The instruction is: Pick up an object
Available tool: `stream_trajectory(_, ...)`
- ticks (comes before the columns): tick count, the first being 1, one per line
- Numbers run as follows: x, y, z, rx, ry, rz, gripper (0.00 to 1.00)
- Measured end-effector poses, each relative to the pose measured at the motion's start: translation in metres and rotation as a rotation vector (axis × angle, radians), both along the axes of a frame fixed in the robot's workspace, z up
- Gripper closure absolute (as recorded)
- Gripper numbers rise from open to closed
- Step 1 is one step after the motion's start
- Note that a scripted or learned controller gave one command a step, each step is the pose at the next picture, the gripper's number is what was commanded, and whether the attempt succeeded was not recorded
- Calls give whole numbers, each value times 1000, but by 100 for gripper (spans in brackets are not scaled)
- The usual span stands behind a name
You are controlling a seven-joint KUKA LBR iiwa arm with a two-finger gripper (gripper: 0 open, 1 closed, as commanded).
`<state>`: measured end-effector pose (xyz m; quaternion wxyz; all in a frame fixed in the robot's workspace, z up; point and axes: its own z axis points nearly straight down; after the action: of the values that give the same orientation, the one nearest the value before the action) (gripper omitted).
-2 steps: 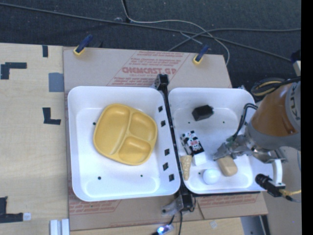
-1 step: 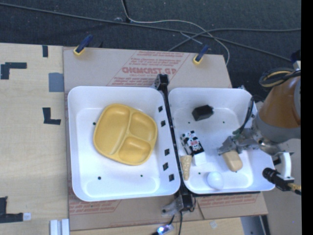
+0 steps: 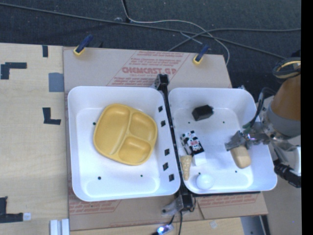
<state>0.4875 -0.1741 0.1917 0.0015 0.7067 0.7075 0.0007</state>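
From the camera above, the gripper (image 3: 240,143) sits low in the right bin (image 3: 230,94), directly over the tan block (image 3: 241,157) near that bin's right wall. Whether the claw is spread or pressed together I cannot tell, nor whether it has the block.

To pick it well, I judge the arm should settle squarely over the block, close on its broad sides and lift straight up, clear of the wall.

The block looks matte with rounded corners. Left of it lie a smooth white ball (image 3: 204,181), a pale ridged cone (image 3: 186,166) and a small black-and-white printed item (image 3: 192,143); further up-left is a dark angular piece (image 3: 202,112). Beyond them, the left bin (image 3: 78,131) carries a glossy yellow divided tray (image 3: 125,133)
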Motion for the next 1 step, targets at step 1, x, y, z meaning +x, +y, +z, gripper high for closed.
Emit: stream_trajectory(1,1,2,63,-1,-2,1,100)
